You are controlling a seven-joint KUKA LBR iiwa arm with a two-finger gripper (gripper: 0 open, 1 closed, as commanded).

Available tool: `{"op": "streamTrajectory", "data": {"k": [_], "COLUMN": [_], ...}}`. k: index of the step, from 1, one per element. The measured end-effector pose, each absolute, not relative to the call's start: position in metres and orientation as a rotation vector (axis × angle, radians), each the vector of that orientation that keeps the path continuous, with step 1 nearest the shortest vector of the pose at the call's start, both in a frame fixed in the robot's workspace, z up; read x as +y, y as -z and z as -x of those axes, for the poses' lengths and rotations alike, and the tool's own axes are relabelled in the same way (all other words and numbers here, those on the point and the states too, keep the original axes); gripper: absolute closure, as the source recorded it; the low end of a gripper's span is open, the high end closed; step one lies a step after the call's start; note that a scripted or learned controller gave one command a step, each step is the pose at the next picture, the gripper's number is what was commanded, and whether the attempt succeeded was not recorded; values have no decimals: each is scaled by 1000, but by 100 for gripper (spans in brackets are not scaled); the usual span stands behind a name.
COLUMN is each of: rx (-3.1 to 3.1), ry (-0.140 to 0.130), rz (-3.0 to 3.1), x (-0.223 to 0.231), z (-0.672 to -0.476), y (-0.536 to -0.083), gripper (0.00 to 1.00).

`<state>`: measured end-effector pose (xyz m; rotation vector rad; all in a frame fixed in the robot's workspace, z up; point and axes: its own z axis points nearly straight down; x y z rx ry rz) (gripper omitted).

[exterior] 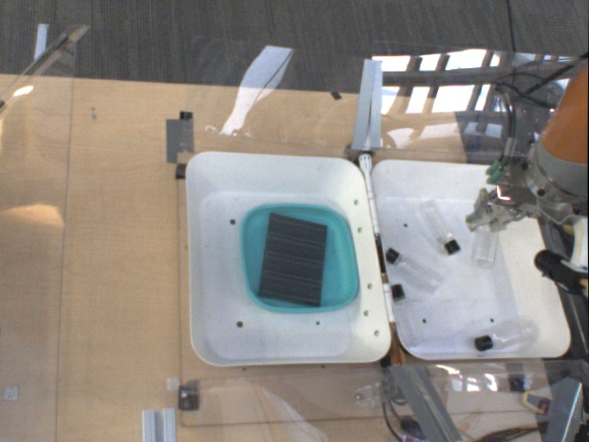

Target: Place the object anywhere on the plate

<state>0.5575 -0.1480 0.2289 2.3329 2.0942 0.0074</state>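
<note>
Camera view shows my gripper over the right bin, closed on a clear vial hanging from it. I judge I should lift clear of the divider, then release over the teal plate left of that bin.

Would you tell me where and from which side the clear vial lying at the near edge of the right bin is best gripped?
Probably across the clear body of the vial, from straight above. It lies flat, with its black cap pointing left, so a grip across its narrow width fits. The near wall of the right bin sits close, which argues against a sideways approach.
</note>
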Motion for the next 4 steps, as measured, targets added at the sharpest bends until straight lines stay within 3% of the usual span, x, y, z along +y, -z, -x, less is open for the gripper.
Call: {"op": "streamTrajectory", "data": {"k": [1, 2, 3, 4], "rx": [2014, 2295, 2388, 2387], "ry": [-3, -4, -5, -5], "rz": [-2408, -2143, -2039, -2040], "x": [-77, -22, 68, 68], "z": [-565, -570, -551, -551], "y": [-184, -185, -185, -185], "gripper": [100, 100, 100, 0]}}
